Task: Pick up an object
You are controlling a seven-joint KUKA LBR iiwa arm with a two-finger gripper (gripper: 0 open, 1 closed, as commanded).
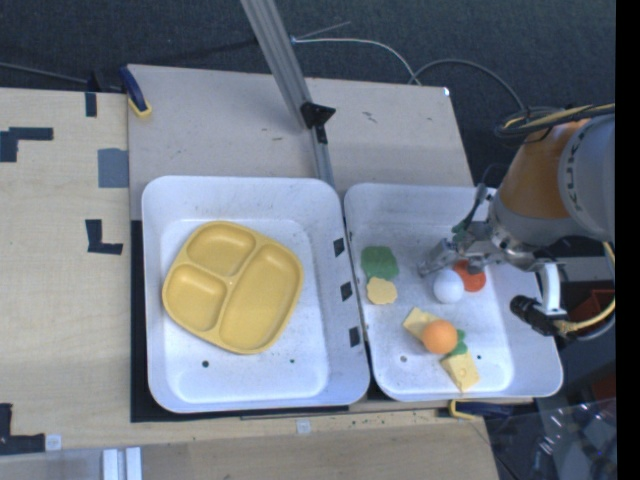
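A yellow divided plate (232, 285) sits in one white bin (160, 368); the other white bin (400, 208) shows a green piece (379, 261), a white ball (448, 288), an orange ball (438, 337) and yellow wedges (462, 371).

Arm (590, 168): my casing is smooth, rounded and grey.
Band (535, 183): a broad orange ring wraps me above the wrist.
Cables (545, 118): thin yellow and dark leads run over my top edge; another yellow loop hangs near my black fitting.
Fitting (535, 313): a black block with a white strap juts from my side.
Pincer (450, 258): my gripper is dull grey metal, angular, with green and red flecks.
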